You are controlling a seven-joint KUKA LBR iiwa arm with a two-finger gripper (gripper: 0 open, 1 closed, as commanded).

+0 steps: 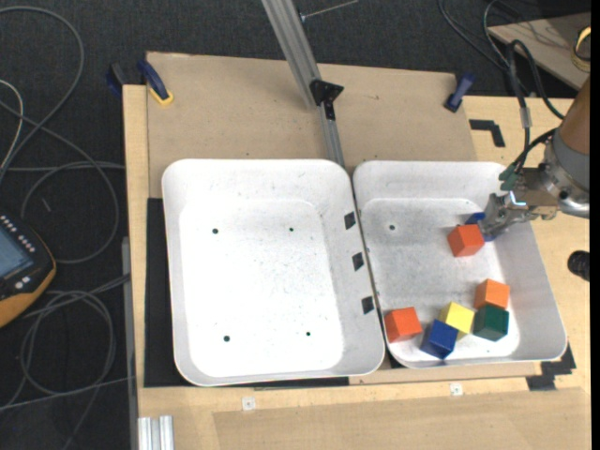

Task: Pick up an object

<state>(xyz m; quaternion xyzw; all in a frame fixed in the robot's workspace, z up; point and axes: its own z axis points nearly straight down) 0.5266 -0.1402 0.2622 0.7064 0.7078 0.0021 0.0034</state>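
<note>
Fingers (495, 216): spread impossible to tell; hovering just beside the orange-red cube (466, 240), needing centring before closing.

Legible text, labels, brands, numbers: none. The handheld device (17, 268) at the left edge of the frame has a lit screen, its content too small to read. The blocks and bins show no markings.
</note>
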